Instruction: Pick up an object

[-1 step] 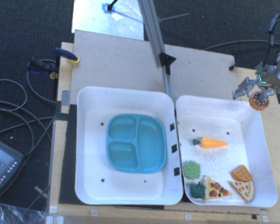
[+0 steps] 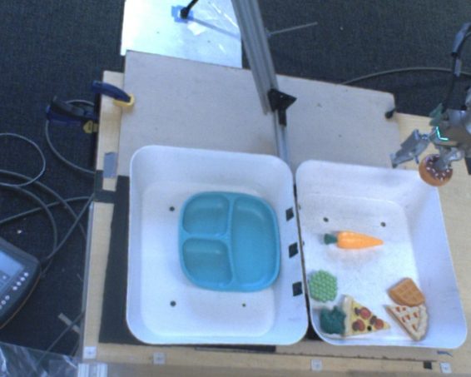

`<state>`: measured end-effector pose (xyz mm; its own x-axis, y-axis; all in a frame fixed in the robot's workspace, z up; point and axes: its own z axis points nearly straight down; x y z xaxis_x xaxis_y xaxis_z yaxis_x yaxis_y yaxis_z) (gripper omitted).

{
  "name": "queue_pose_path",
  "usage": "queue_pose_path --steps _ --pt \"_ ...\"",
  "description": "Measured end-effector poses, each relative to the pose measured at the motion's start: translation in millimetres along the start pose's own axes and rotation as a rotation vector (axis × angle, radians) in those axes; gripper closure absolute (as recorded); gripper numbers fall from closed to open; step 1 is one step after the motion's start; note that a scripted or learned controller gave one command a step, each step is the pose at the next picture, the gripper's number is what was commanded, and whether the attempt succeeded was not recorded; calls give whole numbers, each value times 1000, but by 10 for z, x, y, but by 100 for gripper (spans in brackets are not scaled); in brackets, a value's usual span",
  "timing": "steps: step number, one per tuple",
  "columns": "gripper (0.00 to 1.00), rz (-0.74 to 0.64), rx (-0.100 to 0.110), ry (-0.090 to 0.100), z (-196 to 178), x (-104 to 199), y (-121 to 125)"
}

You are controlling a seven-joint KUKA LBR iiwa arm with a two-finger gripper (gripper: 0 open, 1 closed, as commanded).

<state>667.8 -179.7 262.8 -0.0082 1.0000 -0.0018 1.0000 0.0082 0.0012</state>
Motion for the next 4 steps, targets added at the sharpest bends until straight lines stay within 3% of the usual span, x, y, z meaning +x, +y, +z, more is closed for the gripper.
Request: queue_pose_path --steps 3,4 --pt "0 1 6 2 1406 150 60" --pt "100 -2 -1 -1 1259 145 83"
